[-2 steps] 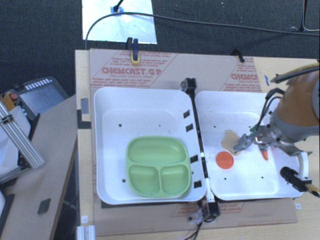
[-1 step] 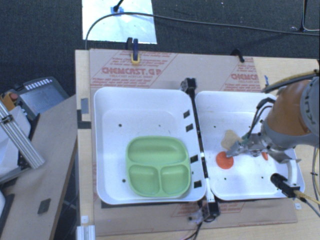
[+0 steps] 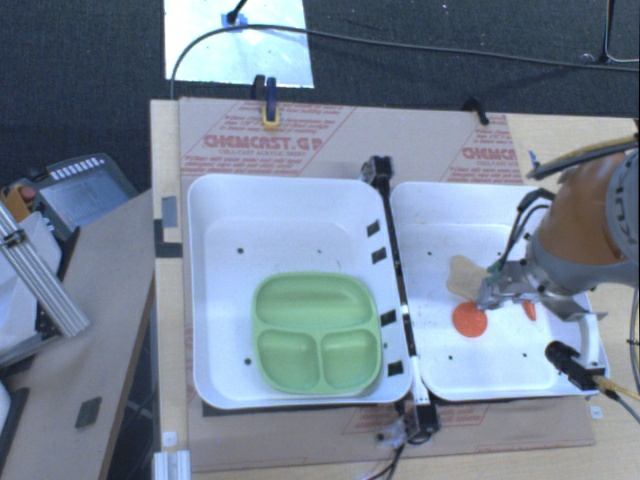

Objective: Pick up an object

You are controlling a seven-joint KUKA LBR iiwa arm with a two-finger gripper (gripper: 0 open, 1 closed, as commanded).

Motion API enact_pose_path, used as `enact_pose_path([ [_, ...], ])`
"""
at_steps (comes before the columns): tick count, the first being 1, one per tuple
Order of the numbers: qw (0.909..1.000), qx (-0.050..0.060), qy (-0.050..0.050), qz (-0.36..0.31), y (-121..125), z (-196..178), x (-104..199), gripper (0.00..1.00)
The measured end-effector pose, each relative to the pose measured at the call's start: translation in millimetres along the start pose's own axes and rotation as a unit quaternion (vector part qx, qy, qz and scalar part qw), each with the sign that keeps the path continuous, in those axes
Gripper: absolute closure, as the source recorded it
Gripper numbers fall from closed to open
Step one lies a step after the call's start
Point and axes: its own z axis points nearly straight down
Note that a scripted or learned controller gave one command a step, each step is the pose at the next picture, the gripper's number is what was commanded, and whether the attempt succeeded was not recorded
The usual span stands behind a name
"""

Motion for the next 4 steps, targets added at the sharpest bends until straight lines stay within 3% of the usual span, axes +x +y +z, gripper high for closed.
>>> enact_pose_path([
  [3,1.0,-0.001,-0.001,-0.002,-5,-158,5,1.0],
  [4,1.0,0.001,-0.001,-0.002,-3,-168,5,1.0],
])
